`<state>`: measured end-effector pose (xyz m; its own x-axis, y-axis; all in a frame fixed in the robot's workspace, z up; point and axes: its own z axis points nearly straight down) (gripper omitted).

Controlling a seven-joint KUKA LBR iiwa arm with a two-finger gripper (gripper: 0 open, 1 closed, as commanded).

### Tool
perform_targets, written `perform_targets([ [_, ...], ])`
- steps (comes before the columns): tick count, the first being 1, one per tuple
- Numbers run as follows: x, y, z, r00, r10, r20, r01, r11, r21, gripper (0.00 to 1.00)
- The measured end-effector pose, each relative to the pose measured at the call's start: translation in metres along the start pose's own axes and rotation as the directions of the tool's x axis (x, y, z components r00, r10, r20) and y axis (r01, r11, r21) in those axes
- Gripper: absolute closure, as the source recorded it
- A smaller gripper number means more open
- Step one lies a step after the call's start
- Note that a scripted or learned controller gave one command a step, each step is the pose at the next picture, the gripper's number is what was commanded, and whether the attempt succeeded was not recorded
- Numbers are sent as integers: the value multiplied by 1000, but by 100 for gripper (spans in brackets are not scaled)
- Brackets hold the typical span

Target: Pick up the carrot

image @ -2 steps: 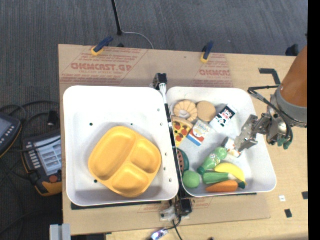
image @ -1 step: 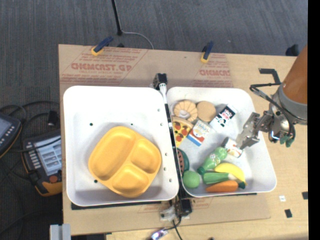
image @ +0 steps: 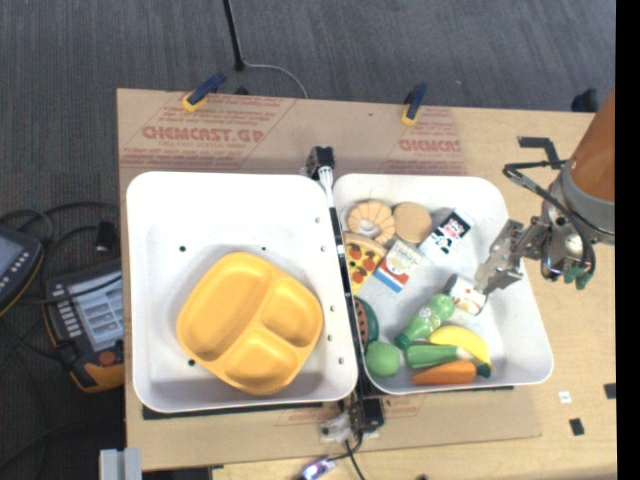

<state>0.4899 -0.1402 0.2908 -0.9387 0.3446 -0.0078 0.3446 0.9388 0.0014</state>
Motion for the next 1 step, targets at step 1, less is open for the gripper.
perform_targets([
  [1,-6,-34,43,886,465,-5,-465,886,6,100],
])
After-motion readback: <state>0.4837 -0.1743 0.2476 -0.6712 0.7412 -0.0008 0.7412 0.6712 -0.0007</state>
